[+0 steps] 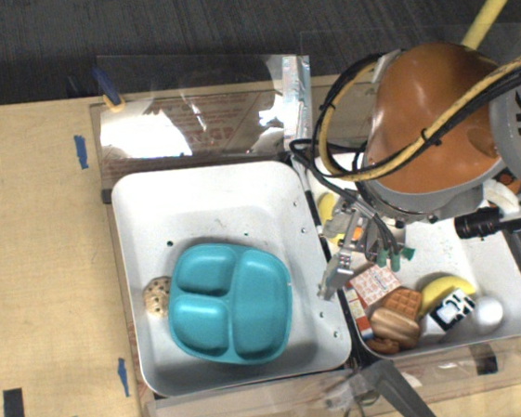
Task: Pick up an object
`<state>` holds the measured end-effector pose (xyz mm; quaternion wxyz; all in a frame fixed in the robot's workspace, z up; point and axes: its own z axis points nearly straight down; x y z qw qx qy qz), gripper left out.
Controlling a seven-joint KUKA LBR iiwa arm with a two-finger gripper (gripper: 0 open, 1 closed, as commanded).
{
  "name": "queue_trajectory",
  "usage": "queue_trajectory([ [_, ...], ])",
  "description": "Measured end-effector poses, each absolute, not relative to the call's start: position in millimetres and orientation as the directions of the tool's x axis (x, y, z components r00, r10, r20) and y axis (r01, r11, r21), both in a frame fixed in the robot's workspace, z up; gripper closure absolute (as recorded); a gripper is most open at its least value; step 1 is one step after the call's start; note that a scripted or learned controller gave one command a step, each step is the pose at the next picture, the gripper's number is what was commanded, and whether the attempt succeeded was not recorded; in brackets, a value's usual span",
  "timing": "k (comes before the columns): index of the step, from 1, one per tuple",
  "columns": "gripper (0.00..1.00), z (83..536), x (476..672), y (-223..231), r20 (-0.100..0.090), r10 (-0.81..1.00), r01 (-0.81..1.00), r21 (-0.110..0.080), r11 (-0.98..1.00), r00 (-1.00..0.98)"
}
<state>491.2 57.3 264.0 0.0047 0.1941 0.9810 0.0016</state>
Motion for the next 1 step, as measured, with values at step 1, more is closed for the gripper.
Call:
queue_trajectory([
  [1,0.0,181.0,571.9,55.1,0.002,0.367,0.367,-0.001,0.93,-0.93],
])
